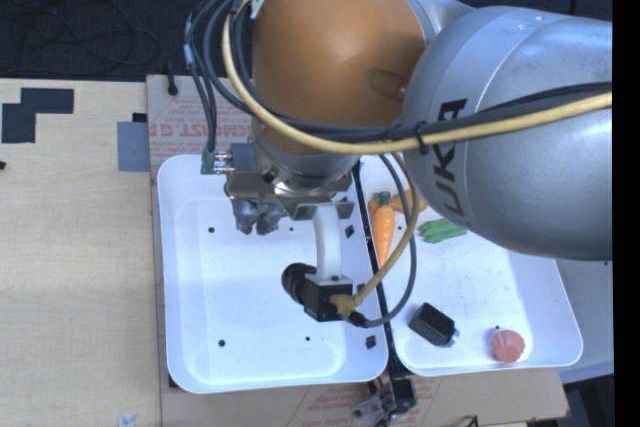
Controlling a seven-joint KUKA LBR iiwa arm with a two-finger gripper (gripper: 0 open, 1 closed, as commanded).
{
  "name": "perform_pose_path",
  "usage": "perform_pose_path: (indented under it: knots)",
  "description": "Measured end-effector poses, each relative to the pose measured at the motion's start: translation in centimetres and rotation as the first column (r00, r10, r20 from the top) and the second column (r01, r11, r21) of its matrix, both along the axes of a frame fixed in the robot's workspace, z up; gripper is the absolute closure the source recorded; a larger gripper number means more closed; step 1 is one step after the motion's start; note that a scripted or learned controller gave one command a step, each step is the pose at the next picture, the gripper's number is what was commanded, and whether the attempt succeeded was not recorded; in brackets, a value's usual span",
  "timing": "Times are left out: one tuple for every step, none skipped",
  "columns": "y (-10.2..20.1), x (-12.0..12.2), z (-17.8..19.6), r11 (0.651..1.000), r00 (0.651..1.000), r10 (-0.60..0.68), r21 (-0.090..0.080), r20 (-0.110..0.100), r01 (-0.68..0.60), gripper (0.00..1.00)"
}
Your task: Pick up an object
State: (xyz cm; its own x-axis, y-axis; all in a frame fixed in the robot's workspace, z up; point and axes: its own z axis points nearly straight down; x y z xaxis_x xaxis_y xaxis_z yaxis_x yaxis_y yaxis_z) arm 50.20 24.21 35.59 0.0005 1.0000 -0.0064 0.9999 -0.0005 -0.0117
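Observation:
My gripper (256, 216) hangs over the upper middle of the left bin (200, 345), under the big orange and grey wrist. Nothing shows in it. An orange carrot (383, 227) lies at the top left of the right bin (556, 340), just right of the divider and partly behind a cable. A green piece (443, 231) lies beside it to the right. A small black block (433, 324) rests near the right bin's front left, and a red-orange ball (507, 345) sits at its front right. The arm hides the back of both bins.
A black unit on a white bracket (318, 293) hangs from the wrist low over the left bin's middle, with yellow and black cables (385, 265) looping across the divider. Cardboard (185, 120) lies under the bins; a wooden bench top (70, 265) stretches left.

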Motion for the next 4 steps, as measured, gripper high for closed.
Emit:
perform_pose_path:
  knots:
    - [0.1, 2.6, -5.7, 1.0, 1.0, 0.0, 0.002, 0.003, 0.0, 1.0]
    - [0.1, -0.9, 15.0, 1.0, 1.0, 0.003, 0.013, 0.023, -0.003, 1.0]
    - [0.2, 4.8, 18.3, 1.0, 1.0, 0.0, 0.006, 0.013, 0.0, 1.0]
    - [0.1, 1.3, 18.1, 1.0, 1.0, 0.003, 0.004, 0.005, -0.003, 1.0]
